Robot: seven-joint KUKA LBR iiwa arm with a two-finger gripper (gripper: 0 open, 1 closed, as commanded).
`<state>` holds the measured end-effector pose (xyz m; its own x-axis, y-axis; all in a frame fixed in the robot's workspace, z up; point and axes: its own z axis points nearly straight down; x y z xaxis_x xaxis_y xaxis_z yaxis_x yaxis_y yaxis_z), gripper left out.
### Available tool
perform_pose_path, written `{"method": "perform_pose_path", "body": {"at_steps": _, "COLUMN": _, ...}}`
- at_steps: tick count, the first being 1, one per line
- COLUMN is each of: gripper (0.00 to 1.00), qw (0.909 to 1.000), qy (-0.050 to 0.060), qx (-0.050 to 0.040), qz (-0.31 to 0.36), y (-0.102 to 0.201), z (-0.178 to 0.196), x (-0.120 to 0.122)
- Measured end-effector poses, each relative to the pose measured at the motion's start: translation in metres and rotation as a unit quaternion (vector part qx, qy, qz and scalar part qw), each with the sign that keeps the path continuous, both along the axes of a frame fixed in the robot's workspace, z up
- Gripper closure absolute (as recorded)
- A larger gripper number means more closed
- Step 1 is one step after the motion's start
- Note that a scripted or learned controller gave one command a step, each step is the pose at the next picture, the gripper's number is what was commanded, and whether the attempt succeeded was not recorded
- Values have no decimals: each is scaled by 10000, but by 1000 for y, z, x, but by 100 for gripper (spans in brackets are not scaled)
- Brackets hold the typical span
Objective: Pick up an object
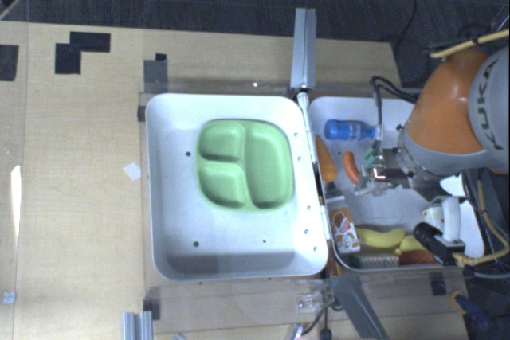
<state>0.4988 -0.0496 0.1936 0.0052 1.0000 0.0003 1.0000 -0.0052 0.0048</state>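
The right bin (398, 211) holds several small objects. A blue bottle (344, 130) lies at its far end. An orange carrot (325, 159) rests along the left wall, with a short red-orange piece (351, 167) beside it. A printed packet (344, 230) lies in the near left corner. A yellow banana (381, 236) lies beside the packet, with a red-brown item (413, 255) by the front wall. My gripper (373, 177) hangs over the middle of this bin, just right of the red-orange piece; nothing shows between its fingertips.
The left bin (171, 235) carries a green divided plate (245, 163). A metal divider post (304, 52) rises between the bins at the back. The arm's orange band (450, 111) overhangs the right bin's far right side.
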Motion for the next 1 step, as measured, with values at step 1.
{"method": "perform_pose_path", "body": {"at_steps": 1, "gripper": 100, "qw": 9996, "qy": 14, "qx": -1, "qz": -268, "y": -46, "z": -46, "x": -6}}
